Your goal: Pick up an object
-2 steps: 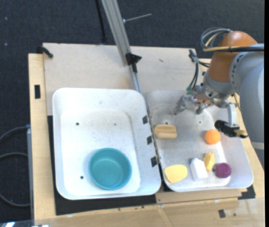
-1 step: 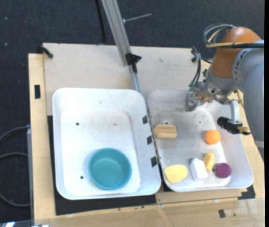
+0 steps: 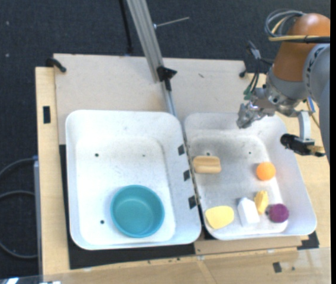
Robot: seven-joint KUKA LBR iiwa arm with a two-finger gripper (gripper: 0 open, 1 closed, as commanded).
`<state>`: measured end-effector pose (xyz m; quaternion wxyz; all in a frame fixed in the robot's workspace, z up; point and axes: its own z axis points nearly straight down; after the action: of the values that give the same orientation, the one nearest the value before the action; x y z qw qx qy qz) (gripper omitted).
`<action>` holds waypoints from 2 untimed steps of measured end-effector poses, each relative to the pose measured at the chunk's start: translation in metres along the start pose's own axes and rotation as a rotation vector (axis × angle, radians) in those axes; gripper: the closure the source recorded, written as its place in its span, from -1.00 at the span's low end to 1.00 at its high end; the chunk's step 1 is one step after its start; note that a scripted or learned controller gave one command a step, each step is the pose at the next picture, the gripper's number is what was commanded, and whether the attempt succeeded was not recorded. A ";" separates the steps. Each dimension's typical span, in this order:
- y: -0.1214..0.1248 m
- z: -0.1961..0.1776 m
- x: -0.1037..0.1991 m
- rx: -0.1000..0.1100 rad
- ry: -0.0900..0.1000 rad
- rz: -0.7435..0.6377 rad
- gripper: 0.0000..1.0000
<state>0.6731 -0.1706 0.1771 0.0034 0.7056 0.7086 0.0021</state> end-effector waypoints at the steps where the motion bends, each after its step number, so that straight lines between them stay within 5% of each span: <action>1: 0.001 -0.064 -0.008 -0.001 -0.001 0.002 1.00; 2: 0.002 -0.060 -0.009 0.005 -0.001 0.001 1.00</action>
<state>0.6744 -0.1792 0.2370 0.0021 0.7059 0.7083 -0.0002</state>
